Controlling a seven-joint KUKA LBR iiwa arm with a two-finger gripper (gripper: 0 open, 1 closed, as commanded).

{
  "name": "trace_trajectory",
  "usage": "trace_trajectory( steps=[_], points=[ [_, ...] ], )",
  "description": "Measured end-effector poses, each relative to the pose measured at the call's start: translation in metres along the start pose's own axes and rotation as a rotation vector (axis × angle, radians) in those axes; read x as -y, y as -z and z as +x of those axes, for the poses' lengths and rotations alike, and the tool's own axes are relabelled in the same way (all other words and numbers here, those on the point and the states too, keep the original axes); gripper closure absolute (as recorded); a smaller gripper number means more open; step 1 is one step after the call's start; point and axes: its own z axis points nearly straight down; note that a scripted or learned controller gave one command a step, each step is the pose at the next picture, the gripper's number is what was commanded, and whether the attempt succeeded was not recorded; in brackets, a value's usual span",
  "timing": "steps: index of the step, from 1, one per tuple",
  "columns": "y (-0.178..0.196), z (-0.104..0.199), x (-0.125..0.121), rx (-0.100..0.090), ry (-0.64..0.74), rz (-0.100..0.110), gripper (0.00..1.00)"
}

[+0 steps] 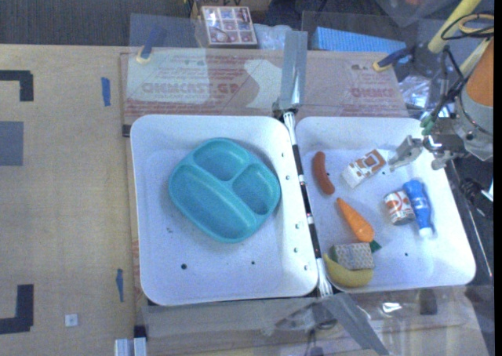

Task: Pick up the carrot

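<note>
- One carrot point(355, 221) lies free in the right bin point(447, 268), near its middle, tilted with the thin end toward the upper left.
- Just below the carrot sit a sponge point(352, 255) and, under it, a banana point(346, 273) by the bin's near edge.
- Up and left of the carrot lies a sausage point(321, 172); a small white carton point(365, 168) lies beside that.
- Right of the carrot are a small can point(398, 207) and a blue bottle point(419, 205), touching each other.
- The gripper point(420, 150) hovers over the bin's upper right, well apart from the carrot, fingers spread with nothing between them.
- The left bin point(157, 143) holds a teal divided plate point(224, 188).
</note>
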Motion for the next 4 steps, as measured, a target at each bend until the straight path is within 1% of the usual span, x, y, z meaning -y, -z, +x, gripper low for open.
trace_trajectory(
  steps=[1, 2, 3, 4],
  points=[
    [-0.069, 0.046, 0.023, -0.001, -0.011, 0.001, 0.0],
    [-0.122, 0.066, 0.056, 0.0, 0.179, -0.006, 0.0],
    [-0.111, 0.065, 0.054, 0.003, 0.177, -0.012, 1.0],
    [-0.005, 0.106, 0.082, 0.002, 0.485, -0.003, 1.0]
  ],
)
